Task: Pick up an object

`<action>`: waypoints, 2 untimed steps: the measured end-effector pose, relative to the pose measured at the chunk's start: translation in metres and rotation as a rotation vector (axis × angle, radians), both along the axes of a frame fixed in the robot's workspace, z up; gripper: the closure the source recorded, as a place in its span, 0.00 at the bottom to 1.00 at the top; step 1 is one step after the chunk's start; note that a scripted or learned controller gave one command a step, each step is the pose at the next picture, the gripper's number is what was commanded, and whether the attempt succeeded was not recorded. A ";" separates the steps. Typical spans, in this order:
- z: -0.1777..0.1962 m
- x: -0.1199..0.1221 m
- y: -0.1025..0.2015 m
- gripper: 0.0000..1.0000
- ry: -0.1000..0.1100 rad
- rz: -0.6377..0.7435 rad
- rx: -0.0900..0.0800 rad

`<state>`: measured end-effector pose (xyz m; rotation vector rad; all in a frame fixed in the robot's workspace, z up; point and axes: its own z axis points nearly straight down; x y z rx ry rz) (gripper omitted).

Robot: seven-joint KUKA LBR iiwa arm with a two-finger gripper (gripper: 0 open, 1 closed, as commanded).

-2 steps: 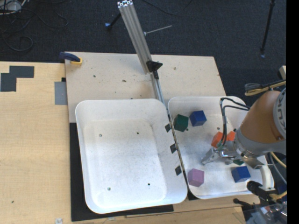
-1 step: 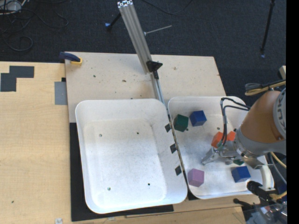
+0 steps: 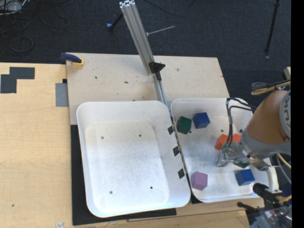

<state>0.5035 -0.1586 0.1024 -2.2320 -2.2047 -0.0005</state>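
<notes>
Orange block point(image 3: 222, 141), boxy, matte, touching metal pincer point(image 3: 224, 159), finger spread hard to tell, smooth white right bin point(image 3: 212, 196).

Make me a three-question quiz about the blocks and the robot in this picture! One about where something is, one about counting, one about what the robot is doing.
1. Where is the purple block?
A. in the right bin, near its front left corner
B. in the left bin
C. on the wooden bench

2. How many blue blocks lie in the right bin?
A. none
B. two
C. five

3. Where is the gripper?
A. over the left bin
B. high above the bench
C. down inside the right bin

Answers:
1 A, it sits by the divider at the front.
2 B, one blue block at the back, another at the front.
3 C, it reaches down beside the orange block.
</notes>
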 end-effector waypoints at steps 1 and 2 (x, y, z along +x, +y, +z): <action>0.045 -0.007 -0.003 1.00 -0.004 0.002 -0.003; 0.095 -0.002 0.005 1.00 -0.006 0.015 -0.004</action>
